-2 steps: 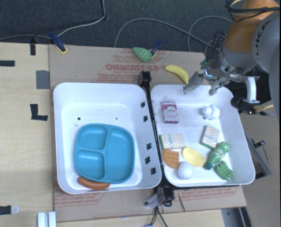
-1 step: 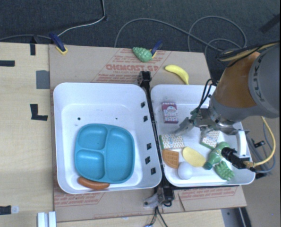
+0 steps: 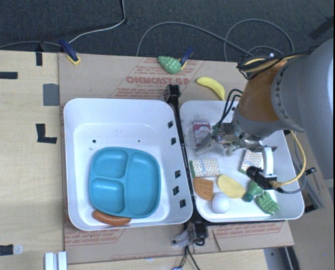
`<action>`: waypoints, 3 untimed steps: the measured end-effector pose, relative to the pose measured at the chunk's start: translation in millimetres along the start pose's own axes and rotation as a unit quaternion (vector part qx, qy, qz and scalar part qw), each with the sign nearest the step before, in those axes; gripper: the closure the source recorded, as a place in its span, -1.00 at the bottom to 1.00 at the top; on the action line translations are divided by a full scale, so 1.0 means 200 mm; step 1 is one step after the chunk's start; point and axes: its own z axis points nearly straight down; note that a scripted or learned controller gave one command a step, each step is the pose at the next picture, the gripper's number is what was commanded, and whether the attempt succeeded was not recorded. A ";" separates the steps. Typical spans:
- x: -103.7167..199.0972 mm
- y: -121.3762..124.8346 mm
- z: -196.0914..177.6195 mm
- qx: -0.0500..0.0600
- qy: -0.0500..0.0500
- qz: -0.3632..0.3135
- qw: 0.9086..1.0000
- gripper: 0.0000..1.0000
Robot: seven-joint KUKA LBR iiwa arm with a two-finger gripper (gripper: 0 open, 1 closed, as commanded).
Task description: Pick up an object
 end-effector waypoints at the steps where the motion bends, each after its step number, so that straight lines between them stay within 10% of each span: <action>1: -0.02 0.37 0.10 -0.003 -0.001 0.000 1.000 -1.00; 3: -0.03 0.34 0.10 -0.003 -0.002 0.000 1.000 -1.00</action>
